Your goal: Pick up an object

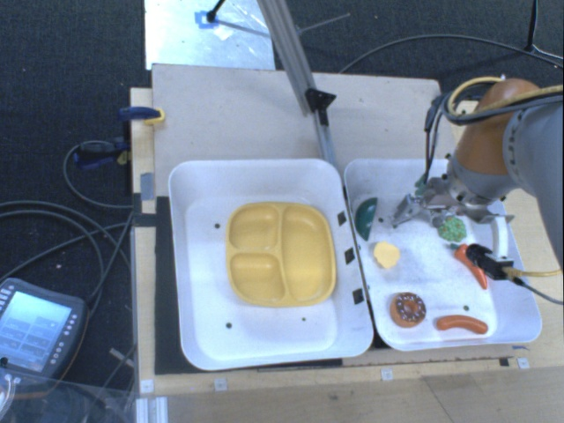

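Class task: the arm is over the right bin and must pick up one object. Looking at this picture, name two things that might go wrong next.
1. The pincer hangs over bare bin floor between the green wedge and the broccoli, so closing here would likely grasp nothing.
2. The broccoli and carrot lie close under the wrist; a descent may knock them aside rather than grip one.

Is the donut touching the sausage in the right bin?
Apart. The camera view shows bare white bin floor between the donut and the sausage.
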Robot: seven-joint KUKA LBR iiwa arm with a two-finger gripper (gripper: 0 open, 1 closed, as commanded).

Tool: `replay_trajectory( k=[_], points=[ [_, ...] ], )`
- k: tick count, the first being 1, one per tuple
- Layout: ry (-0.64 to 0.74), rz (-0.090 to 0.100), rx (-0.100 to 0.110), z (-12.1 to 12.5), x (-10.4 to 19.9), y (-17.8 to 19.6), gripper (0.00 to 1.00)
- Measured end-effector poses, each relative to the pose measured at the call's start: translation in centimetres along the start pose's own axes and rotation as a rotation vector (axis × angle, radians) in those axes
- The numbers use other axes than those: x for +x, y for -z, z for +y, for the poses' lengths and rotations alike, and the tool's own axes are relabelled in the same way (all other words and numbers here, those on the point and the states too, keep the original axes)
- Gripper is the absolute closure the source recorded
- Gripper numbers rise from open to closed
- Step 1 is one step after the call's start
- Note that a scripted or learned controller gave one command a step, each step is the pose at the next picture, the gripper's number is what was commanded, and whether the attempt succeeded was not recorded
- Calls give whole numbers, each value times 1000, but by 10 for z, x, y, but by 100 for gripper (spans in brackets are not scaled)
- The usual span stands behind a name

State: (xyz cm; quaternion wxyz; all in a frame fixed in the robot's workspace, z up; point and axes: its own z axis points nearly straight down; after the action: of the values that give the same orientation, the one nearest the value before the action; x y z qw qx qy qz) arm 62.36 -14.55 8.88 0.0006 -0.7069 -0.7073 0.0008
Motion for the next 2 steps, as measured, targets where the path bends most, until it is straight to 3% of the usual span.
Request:
replay_trajectory(
  k=[1, 2],
  points=[
    [-1, 0, -7, 2, 0, 14, 100],
    [-1, -1, -8, -1, -2, 59, 100]
  ],
)
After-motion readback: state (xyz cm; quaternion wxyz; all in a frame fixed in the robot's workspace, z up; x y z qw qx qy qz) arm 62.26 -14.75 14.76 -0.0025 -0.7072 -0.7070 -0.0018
